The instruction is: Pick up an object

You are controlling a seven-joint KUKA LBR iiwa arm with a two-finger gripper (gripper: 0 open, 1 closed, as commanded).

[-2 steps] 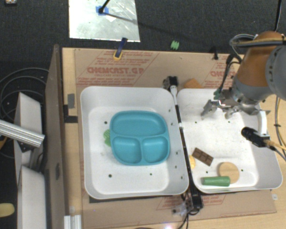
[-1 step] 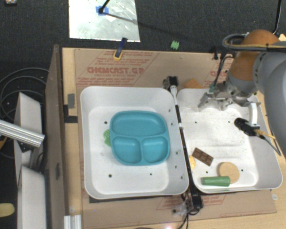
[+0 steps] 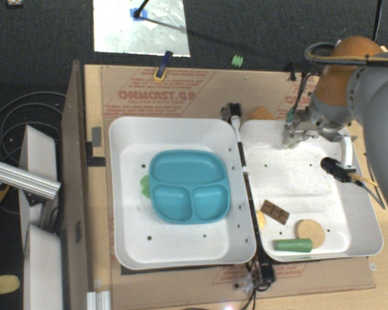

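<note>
Gripper (image 3: 296, 134) hangs over the right bin's (image 3: 365, 228) 11 o'clock corner; can't tell its state. Green stick (image 3: 292, 244), tan disc (image 3: 312, 230) and brown bar (image 3: 275, 212) sit around 6 o'clock. Blue tray (image 3: 189, 185) fills the left bin (image 3: 126, 173).

Red lettering reading "CHEMCAST GP" runs across the brown paper-covered bench sheet (image 3: 156, 95) behind the white bins; a partial repeat appears at right, unreadable.
</note>
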